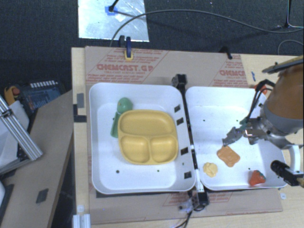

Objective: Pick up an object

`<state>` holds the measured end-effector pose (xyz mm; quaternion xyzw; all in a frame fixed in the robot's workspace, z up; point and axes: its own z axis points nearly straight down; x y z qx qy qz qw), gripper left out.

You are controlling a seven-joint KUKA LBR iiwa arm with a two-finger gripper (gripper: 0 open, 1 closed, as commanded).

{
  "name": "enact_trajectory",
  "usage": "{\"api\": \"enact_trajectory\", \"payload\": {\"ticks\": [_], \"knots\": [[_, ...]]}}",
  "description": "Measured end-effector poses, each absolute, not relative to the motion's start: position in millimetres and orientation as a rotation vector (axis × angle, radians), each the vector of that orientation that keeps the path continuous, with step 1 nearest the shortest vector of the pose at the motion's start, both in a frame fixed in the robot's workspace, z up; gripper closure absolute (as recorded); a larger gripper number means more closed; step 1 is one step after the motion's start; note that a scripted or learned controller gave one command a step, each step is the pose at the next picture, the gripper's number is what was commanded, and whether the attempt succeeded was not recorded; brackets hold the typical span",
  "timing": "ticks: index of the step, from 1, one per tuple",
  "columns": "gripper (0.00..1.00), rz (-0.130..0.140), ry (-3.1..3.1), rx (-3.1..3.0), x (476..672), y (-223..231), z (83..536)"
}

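Gripper [233, 137] is hovering in the right bin [209, 103], just above the orange toast-like piece [228, 156]; jaw state can't be told (too blurred). Piece is lying flat near bin's front, prob. light, stiff, thin: gripping across its short edges looks best.
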<state>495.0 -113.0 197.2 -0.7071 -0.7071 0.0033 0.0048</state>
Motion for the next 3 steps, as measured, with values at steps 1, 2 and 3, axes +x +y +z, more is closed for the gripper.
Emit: {"api": "enact_trajectory", "payload": {"ticks": [1, 2, 3], "knots": [[0.00, -0.001, -2.225, -2.219, 498.0, -112.9, 203.1], [0.00, 0.001, -2.221, -2.218, 498.2, -110.6, 161.2], [0.00, 0.001, -2.220, -2.219, 490.3, -106.2, 114.5]]}}
